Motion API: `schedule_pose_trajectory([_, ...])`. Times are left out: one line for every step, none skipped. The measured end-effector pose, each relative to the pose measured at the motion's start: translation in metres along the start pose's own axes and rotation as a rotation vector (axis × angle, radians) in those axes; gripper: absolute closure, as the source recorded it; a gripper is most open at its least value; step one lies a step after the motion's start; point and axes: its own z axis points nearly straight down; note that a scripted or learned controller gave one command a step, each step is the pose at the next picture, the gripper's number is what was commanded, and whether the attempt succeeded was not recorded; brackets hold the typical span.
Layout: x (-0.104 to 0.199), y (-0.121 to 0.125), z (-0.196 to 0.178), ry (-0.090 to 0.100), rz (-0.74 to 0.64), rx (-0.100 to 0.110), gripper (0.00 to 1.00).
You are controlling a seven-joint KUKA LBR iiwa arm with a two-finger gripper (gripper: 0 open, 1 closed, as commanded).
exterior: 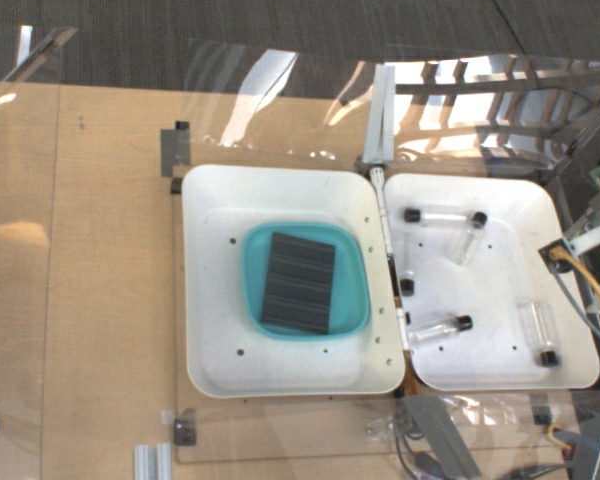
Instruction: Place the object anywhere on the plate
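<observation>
A teal square plate (354, 293) sits in the middle of the left white bin (210, 268). A dark grey ribbed rectangular block (299, 282) lies flat on the plate, slightly tilted, well inside its rim. At the right edge of the view, beside the right bin (500, 268), some arm parts and cables (585, 258) are visible.
The right bin holds several clear plastic tubes with black caps (442, 216), (442, 327), (541, 336). A metal divider post (380, 118) rises between the bins at the back. Transparent panels surround the bench.
</observation>
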Motion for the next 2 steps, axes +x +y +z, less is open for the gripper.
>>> schedule_pose_trajectory([-0.014, -0.007, 0.165, 0.004, -0.019, 0.002, 0.00])
schedule_pose_trajectory([-0.015, -0.005, -0.185, 0.003, -0.150, -0.005, 0.00])
